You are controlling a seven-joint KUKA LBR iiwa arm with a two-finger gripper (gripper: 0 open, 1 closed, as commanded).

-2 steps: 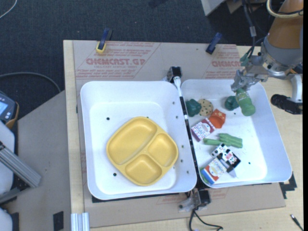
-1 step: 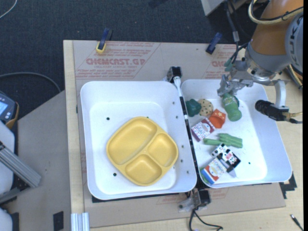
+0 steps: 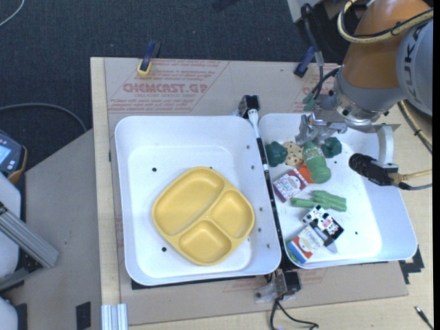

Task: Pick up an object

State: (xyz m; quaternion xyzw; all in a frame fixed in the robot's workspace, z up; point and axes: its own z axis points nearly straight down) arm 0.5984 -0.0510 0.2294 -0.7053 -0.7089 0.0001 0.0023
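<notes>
End effector [image 3: 313, 137] low in right bin [image 3: 385, 239], grip state unclear, carrot [image 3: 316, 165] just below it, orange body with green top, long axis tilted up-left, yellow tray [image 3: 203, 215] in left bin [image 3: 130, 184]

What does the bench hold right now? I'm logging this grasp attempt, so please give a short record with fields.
left bin: yellow divided plate
right bin: green bottle with orange cap, red packet, green toy, black-and-white pouch, other small items
arm: reaching in over the right bin's far end
gripper: low over the pile, just above the bottle
grip: cannot tell
</notes>
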